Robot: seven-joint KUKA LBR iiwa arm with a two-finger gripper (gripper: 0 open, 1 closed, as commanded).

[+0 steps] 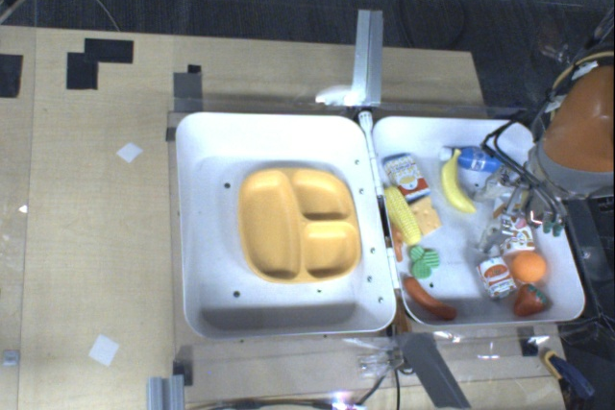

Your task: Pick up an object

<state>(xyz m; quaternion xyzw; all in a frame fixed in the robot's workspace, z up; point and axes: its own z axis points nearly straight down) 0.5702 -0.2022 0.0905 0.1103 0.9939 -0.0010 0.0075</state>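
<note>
No label text legible on red/white can point(497, 277) or carton point(405, 172). Arm w/ orange band point(579, 130) reaches in from right over R bin point(567, 302); gripper point(509, 224) low among items, nr can + orange point(526, 266). Grip state: can't tell. Banana point(455, 182), corn point(403, 214) lie apart. L bin point(202, 235): yellow tray point(298, 224).

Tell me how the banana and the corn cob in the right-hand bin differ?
The banana is smooth and curved; the corn cob is straight and bumpy with kernels. The banana lies near the middle of the right bin, while the corn cob lies along its left wall, beside the left bin. Both are yellow, elongated toy foods lying flat.
</note>
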